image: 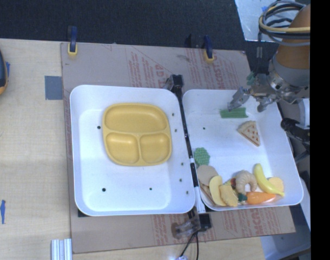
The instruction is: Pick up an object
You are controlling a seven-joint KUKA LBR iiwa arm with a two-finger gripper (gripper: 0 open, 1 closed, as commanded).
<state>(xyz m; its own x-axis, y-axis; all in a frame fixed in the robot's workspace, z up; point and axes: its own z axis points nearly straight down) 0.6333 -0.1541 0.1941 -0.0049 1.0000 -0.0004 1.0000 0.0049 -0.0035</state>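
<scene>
My gripper [250, 101] hangs over the far part of the right bin [208, 104], with its two fingers spread open. A flat green piece [233, 112] lies on the bin floor just below and in front of the left fingertip [238, 99]; nothing sits between the fingers. A tan triangular wedge [250, 132] lies a little nearer the front. A small green leafy toy [202, 156] rests by the bin's left wall. Piled in the front corner are a banana [265, 181], a carrot [259, 197], a tan disc [206, 174] and other toy foods.
The left bin [84, 145] holds a yellow divided plate [137, 133]. Black clips [176, 83] join the bins along the middle seam. Cardboard lies under both bins, clamped at the back [72, 41]. The arm's grey body and cables [286, 31] stand at the far right.
</scene>
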